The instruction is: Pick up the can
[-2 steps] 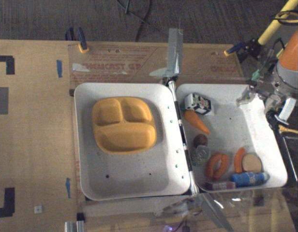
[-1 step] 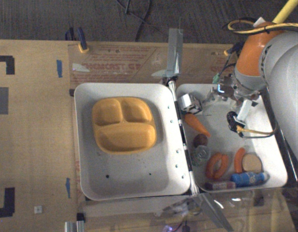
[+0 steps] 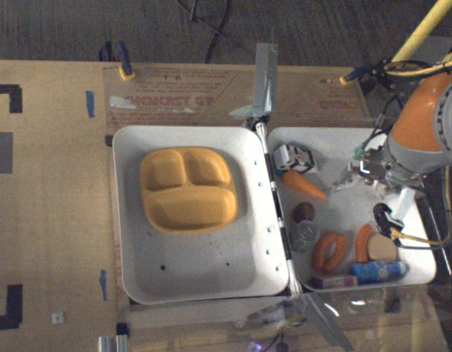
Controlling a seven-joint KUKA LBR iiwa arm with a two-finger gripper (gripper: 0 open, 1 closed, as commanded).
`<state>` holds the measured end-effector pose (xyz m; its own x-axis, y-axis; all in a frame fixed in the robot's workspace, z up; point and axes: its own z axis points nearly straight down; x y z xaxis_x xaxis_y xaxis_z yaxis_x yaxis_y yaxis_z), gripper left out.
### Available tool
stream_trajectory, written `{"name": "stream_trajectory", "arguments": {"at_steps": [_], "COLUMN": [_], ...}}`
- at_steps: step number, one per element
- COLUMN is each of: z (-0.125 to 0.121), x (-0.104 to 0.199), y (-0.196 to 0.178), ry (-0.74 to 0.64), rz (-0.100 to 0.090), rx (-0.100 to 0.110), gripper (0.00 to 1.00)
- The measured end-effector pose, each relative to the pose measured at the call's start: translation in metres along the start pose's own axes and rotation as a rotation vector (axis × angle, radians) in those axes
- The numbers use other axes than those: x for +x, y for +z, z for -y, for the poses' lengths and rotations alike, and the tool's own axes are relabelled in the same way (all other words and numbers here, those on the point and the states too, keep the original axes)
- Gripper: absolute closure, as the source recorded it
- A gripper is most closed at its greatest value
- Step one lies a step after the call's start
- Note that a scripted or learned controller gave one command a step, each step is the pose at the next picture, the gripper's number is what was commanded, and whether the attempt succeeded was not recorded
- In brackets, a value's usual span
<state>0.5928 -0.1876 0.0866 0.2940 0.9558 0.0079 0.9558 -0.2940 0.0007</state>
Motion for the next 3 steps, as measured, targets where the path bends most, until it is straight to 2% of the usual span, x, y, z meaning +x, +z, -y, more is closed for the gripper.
{"name": "stream_trajectory", "arguments": {"at_steps": [1, 2, 3], "z": [0.024, 0.007, 0.023], "x": [0.018, 0.136, 0.307], "y": [0.000, -0.096, -0.106], "ry": [0.147, 0.086, 0.217], "rz": [0.007, 0.008, 0.009], "rx": [-0.004, 0.002, 0.002], "gripper": [0.00, 0.00, 0.00]}}
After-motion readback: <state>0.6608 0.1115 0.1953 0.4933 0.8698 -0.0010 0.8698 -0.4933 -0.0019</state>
